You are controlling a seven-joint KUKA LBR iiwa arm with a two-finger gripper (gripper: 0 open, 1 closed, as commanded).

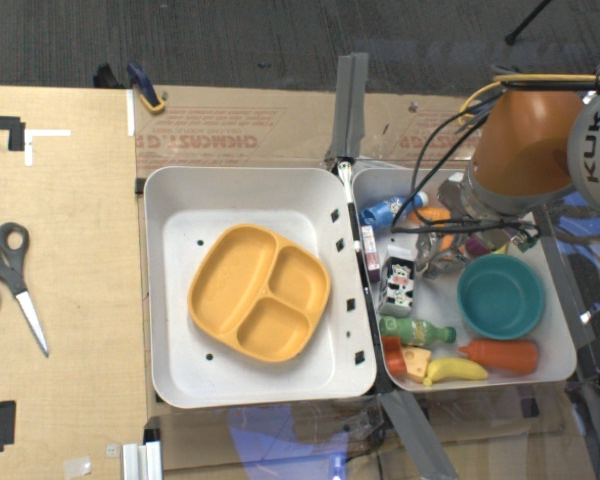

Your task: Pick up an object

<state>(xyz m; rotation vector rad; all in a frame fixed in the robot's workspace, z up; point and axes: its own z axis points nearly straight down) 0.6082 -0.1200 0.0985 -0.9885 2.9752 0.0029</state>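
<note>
The arm reached in from the right and hung over the back of the right bin, its orange band hiding most of the wrist. The tool sat low among the clutter just left of the bowl, near the bin's middle. Cables and dark metal parts crowded that spot, and whether the tool was released or clenched could not be told; no thing could be seen in its grasp.

The right bin held many small things. A teal bowl stood upright toward the right side. In front of it lay an orange carrot on its side, and just left of that a yellow banana touching a wedge-like orange and red piece. A green bottle lay on its side behind these. A small black and white carton stood near the bin's left wall. A blue bottle lay at the back left, with an orange thing just beside it.

The left bin held a yellow plate with three compartments, lying flat and turned at a slant.

On the tabletop to the left lay scissors, well apart from both bins.
</note>
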